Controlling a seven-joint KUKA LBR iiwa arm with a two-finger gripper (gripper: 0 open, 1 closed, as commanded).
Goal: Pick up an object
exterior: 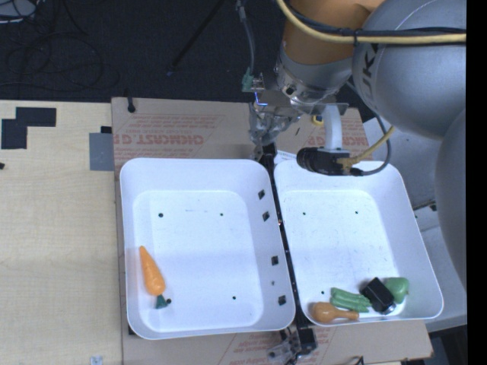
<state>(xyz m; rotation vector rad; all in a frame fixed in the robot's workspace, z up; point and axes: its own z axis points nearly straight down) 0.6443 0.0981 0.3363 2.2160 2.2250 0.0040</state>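
Hovering at the upper centre of the frame, the tool (266, 131) sits above the far end of the divider between the two bins, carrying nothing that can be seen; whether it is wide or narrow cannot be told from this angle. The left bin (133, 204) holds one candidate: a toy carrot (151, 272) lying near its lower left wall, well apart from the tool. The right bin (415, 226) holds a cluster in its lower right corner: a tan pear-shaped toy (331, 312), a green pod-like toy (350, 299), a black block (378, 293) and a green rounded toy (397, 286), touching or just beside one another. Judged from this layout, the tool stands clear of both bins, so no pick has begun; the isolated carrot offers open access, whereas the clustered items crowd the bin wall. Both bins rest on a brown cardboard sheet (183, 128) over a pale wood table (53, 226). Behind, the room is dark, with loose cables (53, 21) at the upper left.
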